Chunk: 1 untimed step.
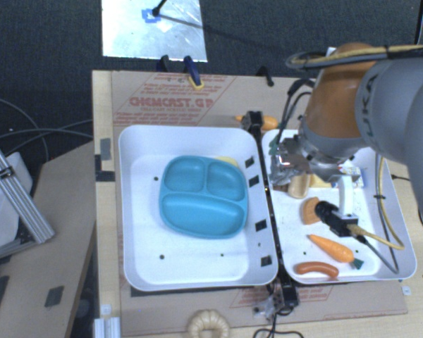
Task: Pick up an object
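Where red print runs across the cardboard sheet under the bins, "CHEMCAST GP" is read, with smaller lines beneath too small to make out. Dark letters are seen on the grey arm, cut off and not readable in full. No other writing is legible.

The tool is placed over the top left part of the right bin, close to the divider between the bins. How far the tool is spread cannot be told, nor whether anything is held.

A beige chunk, pale and blocky, is seen just below the tool; contact cannot be judged. An orange-brown piece, rounded, is set just below it. A carrot, orange with a green end, is laid slantwise lower in the same bin. A sausage, red-brown and glossy, is laid near the front wall.

A blue plate with three sections is set in the middle of the left bin. Both bins are carried side by side on the surface.
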Available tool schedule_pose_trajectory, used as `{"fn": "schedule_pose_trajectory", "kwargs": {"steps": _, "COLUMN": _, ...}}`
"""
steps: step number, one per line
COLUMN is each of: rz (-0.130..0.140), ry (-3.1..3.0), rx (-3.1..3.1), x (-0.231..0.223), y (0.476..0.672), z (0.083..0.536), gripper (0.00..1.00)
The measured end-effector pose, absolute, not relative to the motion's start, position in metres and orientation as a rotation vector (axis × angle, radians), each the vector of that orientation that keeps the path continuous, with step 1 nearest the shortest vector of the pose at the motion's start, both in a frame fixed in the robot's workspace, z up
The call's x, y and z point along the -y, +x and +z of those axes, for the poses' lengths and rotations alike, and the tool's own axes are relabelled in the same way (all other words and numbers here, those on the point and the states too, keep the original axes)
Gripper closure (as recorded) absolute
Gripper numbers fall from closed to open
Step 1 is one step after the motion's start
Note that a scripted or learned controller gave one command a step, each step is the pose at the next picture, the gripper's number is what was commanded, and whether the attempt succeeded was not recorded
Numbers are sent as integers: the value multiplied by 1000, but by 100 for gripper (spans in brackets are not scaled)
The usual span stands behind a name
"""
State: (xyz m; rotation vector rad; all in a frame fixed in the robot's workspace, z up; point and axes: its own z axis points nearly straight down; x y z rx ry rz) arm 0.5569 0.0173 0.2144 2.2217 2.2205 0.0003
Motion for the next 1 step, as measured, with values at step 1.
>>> {"fn": "schedule_pose_trajectory", "kwargs": {"steps": 1, "rz": 1, "ry": 2218, "rx": -2224, "x": -19, "y": 558, "z": 215, "gripper": 100}}
